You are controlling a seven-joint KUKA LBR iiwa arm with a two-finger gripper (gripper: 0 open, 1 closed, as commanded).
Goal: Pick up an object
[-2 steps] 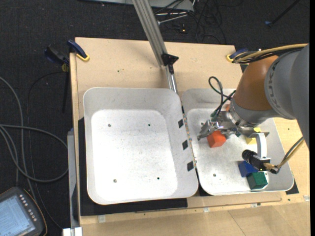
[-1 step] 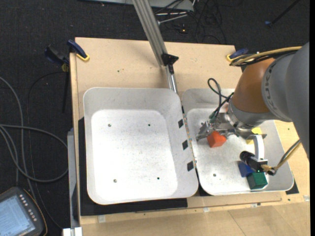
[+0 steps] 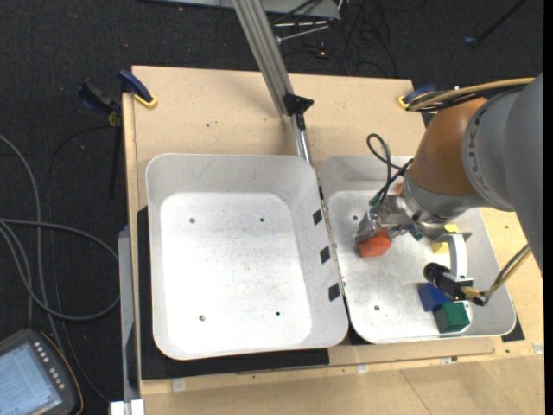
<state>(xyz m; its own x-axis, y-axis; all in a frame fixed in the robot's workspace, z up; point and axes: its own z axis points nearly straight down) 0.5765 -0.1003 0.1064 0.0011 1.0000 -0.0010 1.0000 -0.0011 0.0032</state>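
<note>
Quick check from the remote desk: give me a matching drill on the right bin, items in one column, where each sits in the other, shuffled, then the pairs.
Items:
1. orange block
2. green block
3. blue block
4. pincer

Places:
A. near corner of the right bin, nearest the rim
B. directly under the pincer, toward the bin's left side
C. just left of the green block
D. right above the orange block

Pairs: 1-B, 2-A, 3-C, 4-D
</note>
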